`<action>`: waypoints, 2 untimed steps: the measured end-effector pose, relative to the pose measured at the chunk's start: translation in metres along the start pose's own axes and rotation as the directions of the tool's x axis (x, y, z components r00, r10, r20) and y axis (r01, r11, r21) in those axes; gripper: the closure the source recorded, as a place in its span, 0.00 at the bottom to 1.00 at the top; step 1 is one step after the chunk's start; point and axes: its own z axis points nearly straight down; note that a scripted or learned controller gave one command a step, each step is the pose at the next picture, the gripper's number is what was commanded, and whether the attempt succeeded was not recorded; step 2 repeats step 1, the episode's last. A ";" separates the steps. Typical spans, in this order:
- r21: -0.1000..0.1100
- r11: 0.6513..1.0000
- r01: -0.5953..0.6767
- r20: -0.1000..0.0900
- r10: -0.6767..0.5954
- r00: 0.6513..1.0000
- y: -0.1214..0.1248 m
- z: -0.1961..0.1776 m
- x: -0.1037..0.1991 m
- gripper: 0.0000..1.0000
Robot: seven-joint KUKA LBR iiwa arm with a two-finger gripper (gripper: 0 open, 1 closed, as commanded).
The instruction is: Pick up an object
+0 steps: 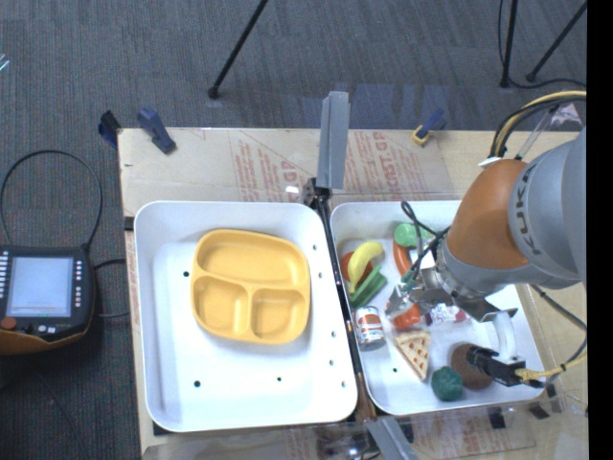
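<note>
Gripper [414,305] over a red toy [406,318]; its grip state is unclear.

The bench [239,166], topped with printed cardboard, bears 2 white bins: the left bin [168,353] and the right bin [402,401], touching.

The yellow tray [252,287] looked like smooth, slightly glossy plastic, as did both white bins [153,353]. The surface [239,166] beneath was bare, matt board, like cardboard. The arm's orange band [488,220] had a soft sheen.
</note>
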 end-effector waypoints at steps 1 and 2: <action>0.003 0.997 -0.081 -0.003 0.081 0.997 0.044 -0.089 0.052 1.00; 0.003 0.997 -0.081 -0.003 0.081 0.997 0.044 -0.089 0.052 1.00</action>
